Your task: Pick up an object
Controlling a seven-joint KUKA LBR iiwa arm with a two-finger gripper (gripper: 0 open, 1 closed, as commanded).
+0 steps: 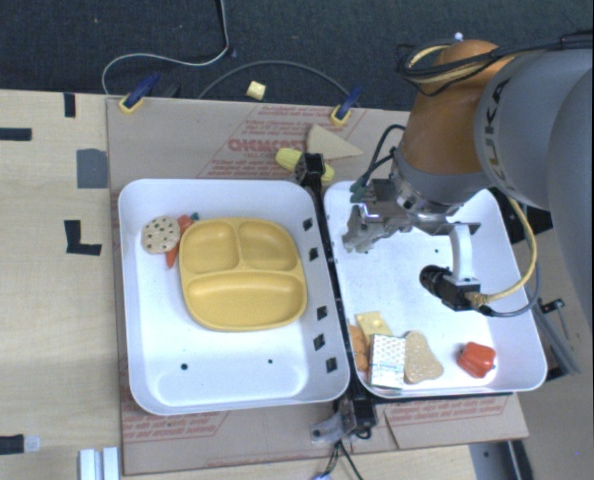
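Toy food sits in a small heap along the near edge of the right white bin (507, 230): a red plastic piece (476, 359), a tan bread-shaped slice (420, 358), a white wrapped packet (387, 360) and a yellow cheese-like square (374, 324). White floor lies open between the heap and the metal gripper (362, 230), which hangs over the bin's far left part, near the middle wall. I cannot tell its state. A yellow plastic divided plate (243, 272) and a round speckled cookie (159, 234) lie in the left white bin (147, 358).
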